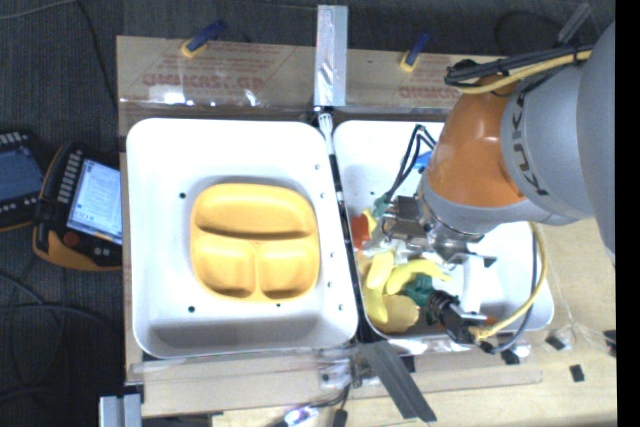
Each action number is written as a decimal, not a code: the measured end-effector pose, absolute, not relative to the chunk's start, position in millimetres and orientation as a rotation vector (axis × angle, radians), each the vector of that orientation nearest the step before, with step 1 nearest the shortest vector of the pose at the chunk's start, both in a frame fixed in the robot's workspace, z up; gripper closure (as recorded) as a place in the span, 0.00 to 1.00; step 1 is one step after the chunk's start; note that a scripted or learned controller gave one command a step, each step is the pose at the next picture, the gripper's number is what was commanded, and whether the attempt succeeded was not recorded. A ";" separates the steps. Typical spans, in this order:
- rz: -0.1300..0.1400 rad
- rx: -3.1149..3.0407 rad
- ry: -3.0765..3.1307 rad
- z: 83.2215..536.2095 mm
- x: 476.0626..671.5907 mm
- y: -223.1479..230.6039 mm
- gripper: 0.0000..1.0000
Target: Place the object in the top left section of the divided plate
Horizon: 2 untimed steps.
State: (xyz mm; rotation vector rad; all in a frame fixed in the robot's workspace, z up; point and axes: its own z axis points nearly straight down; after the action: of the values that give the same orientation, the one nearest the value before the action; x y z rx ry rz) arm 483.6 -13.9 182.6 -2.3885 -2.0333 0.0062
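Plate (256, 240) — yellow, divided, one long section along its far side and two smaller ones nearer — lies in the left bin (160, 165), its long axis running left to right. The arm's hand (432, 267) is down in the right bin (510, 315), over a heap of yellow and green objects (390, 290) at that bin's near left corner; whether it is spread or pinching cannot be told. Bench (250, 75) edge carries clear sheeting.

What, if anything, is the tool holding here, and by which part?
Cannot be told. The tool is low in the right bin among the yellow and green items, with the wrist covering its tips.
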 end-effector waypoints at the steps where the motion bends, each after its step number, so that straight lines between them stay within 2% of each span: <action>1: 0.007 -2.509 -1.887 196.5 515.0 68.0 1.00; 2: 0.010 -2.378 -2.056 182.5 599.2 50.6 1.00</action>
State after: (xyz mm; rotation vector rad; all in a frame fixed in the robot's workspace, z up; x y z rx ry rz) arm 599.2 50.6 182.5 -2.3781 -2.0558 0.0103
